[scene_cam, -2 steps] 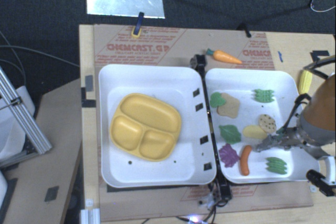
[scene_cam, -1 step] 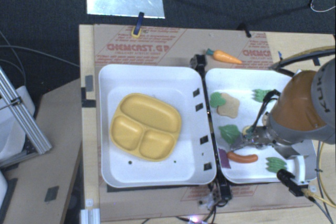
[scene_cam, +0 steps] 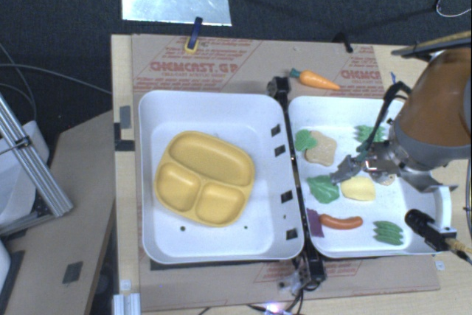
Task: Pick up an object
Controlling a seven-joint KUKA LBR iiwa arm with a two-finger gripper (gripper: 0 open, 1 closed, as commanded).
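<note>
camera view, pale yellow rounded toy food (scene_cam: 358, 189) in right bin (scene_cam: 346, 108), jaws (scene_cam: 346, 175) beside it, grip unclear

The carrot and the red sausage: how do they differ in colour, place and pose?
The carrot is orange with a green top; the sausage is red. The carrot lies outside the bins on the bench; the sausage lies inside the right bin. The carrot slants down toward the right; the sausage lies almost level. Both are long toy foods, apart from the gripper.
</note>
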